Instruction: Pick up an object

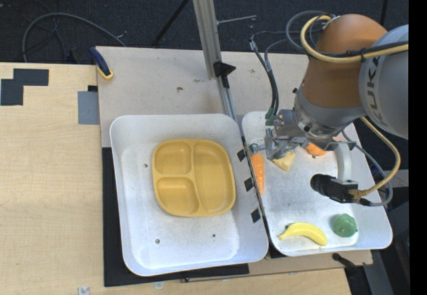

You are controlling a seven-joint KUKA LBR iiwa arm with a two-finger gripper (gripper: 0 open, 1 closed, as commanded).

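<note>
Pincer (279, 148) down inside right bin (373, 237), near its 10 o'clock corner, fingertips right at pale yellow wedge (283, 161). Spread of fingers not readable from this angle; cannot tell whether wedge is gripped or merely touched. Grey wrist with orange band (340, 67) directly above, at 1 o'clock from pincer, cables looping round it.

Other contents of right bin: orange carrot (258, 173) lying lengthwise along left wall, just beside wedge at its 8 o'clock; small orange piece (316, 149) at 3 o'clock from wedge, partly hidden under wrist; banana (303, 233) near front wall at 6 o'clock; green round fruit (344, 225) just beside banana at its 3 o'clock, apart from it. Black fitting on cable (333, 188) hanging over bin middle.

Left bin (127, 153): yellow three-compartment plate (194, 177) flat at centre, compartments bare.

Both bins side by side on tabletop (47, 173), walls touching. Aluminium post (207, 23) upright at 12 o'clock behind bins.
</note>
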